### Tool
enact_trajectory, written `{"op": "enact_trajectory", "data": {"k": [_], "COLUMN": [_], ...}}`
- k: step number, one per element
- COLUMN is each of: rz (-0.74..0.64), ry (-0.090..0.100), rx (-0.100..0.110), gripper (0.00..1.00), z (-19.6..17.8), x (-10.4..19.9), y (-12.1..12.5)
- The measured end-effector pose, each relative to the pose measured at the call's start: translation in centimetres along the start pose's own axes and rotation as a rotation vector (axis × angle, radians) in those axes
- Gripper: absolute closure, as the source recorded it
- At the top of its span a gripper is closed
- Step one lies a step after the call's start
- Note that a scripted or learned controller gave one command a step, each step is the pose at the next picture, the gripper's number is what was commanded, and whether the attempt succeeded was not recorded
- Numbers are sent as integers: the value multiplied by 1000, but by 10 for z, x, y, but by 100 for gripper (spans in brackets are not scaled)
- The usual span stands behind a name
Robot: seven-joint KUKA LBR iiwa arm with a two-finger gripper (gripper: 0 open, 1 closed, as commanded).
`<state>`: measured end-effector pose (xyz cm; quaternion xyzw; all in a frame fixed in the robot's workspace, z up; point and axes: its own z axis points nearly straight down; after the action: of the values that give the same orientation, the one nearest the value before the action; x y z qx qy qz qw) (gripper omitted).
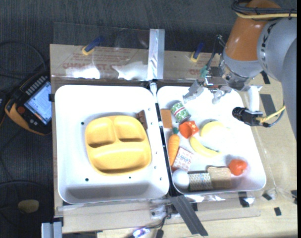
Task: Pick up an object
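The right bin (249, 133) holds a jumble of toy food, any piece of which could be picked. Nearest the gripper (206, 89) is a small can (179, 111) with a green and white label, lying tilted at the bin's far left, its long axis running from near-left to far-right. Just near of it sits a red pepper-like piece (189, 129), and beside that an orange carrot (173, 146) lying lengthwise along the bin's left wall, its axis running near to far. A brown block (166, 118) rests against the same wall, far of the carrot. In the middle lies a pale yellow banana (206, 147), curved, running from left to near-right, with a pale round lemon-like piece (213, 129) touching its far side. A small printed packet (183, 158) lies near of the carrot, a white egg shape (179, 176) in the near-left corner, a brown and grey roll (210, 178) along the near wall with its axis left to right, and a red tomato (237, 166) at its right end.

The gripper hangs over the far edge of the right bin, its two fingers spread wide and holding nothing, apart from every item.

The left bin (71, 148) contains a yellow divided tray (118, 144) with three compartments, and a small dark brown piece (142, 118) touches its far-right corner.
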<state>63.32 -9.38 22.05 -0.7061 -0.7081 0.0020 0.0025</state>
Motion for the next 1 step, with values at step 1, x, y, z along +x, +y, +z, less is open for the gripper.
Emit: {"op": "enact_trajectory", "data": {"k": [1], "rz": [-271], "ry": [-2], "rx": [-6], "gripper": [0], "z": [121], "x": [-2], "y": [30]}}
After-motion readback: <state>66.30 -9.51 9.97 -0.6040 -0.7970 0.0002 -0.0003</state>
